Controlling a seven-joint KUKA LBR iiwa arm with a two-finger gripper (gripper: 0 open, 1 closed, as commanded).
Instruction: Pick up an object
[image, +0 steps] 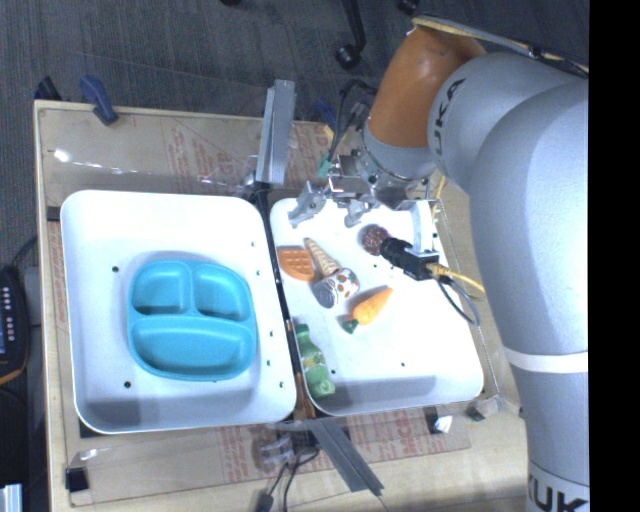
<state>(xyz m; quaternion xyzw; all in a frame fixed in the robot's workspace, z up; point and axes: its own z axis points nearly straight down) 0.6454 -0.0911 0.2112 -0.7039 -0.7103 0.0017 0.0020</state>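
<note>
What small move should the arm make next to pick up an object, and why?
Probably lower the claw slightly toward the toy ice-cream cone just below it in the picture. The claw hangs at the far edge of the right bin with nothing visible in it, and that cone lies nearest, beside the carrot.

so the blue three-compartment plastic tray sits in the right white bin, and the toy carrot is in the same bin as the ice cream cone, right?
Not quite. The camera view shows the blue three-compartment plastic tray in the left white bin, not the right one. The rest holds: the orange toy carrot lies in the right white bin along with the toy ice cream cone.
</note>
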